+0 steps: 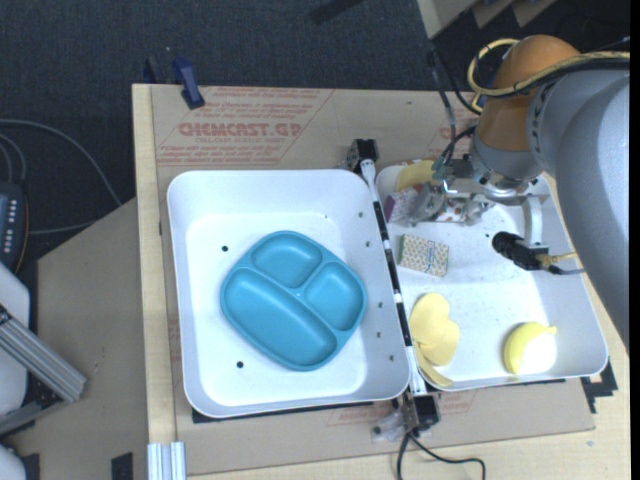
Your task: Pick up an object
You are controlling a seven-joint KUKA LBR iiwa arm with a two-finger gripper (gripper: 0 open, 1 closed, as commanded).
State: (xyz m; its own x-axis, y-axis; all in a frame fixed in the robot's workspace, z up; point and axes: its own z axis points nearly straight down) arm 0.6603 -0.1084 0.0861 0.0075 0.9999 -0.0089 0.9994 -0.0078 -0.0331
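The big grey arm (pixel 590 158) reaches in from the right and bends down into the far corner of the right bin (pixel 575 353). Its gripper (pixel 450 200) is low there, by some small things I can't make out. A patterned card (pixel 424 255) lies just in front of it. Two yellow pieces (pixel 435 333) (pixel 527 348) sit nearer. A blue plate (pixel 292 298) lies in the left bin (pixel 190 268).
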